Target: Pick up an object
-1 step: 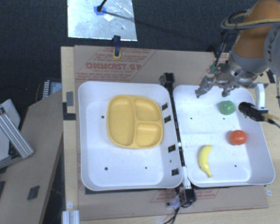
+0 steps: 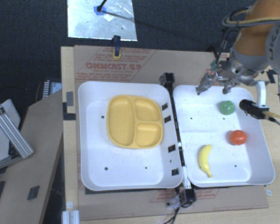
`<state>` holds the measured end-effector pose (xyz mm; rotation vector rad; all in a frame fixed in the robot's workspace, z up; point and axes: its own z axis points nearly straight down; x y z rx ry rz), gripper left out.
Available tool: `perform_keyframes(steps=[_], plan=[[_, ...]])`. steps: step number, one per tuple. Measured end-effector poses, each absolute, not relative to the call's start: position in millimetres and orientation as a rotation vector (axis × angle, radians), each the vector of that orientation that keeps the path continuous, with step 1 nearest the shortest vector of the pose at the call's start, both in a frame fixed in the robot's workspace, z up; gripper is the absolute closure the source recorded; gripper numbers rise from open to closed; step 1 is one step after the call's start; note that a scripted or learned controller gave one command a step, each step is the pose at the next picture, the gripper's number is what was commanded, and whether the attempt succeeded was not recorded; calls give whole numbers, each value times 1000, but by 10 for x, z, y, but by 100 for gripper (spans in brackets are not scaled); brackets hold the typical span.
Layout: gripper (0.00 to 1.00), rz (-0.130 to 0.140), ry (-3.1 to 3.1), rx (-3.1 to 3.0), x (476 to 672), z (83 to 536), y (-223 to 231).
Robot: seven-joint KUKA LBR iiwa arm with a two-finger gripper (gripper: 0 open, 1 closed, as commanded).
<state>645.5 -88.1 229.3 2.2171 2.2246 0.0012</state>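
A banana [image 2: 205,160] lies nearest the camera, in the front part of the right bin [image 2: 259,174], its length running roughly front to back and curved slightly. No object touches it.

The gripper [image 2: 215,86] hangs over the rear edge of the right bin, near the bin's back-left part. Its two fingers [image 2: 203,87] are spread apart and point downward toward the bin floor; nothing lies between them, so the gripper is open and empty. Above it, the grey wrist joins the arm [image 2: 261,27], whose orange band shows at the upper right.

Just right of the gripper, and apart from it, a green ball [image 2: 227,107] rests on the bin floor near the rear. In front of the ball, toward the right wall, sits a tomato [image 2: 238,137], red-orange and round. The banana lies to the left of and in front of the tomato, well apart from both the tomato and the ball. All three objects rest on the floor of the right bin.

The left bin [image 2: 93,171] adjoins the right one along a dark central divider. A yellow plate [image 2: 134,121] with three compartments lies near its middle, flat on the floor.

Both bins sit on a cardboard sheet [image 2: 130,62] printed with red letters. Behind it, a silvery square [image 2: 101,12] lies on the dark floor.
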Motion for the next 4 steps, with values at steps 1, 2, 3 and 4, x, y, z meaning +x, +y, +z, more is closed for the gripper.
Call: perform_keyframes(steps=[1,2,3,4], plan=[[0,0,2222,2219,6426,1877,-918],[0,-1,2223,2221,6369,1379,-835],[0,-2,2222,2222,6369,861,-830],[100,3,2218,2221,6383,992,-833]])
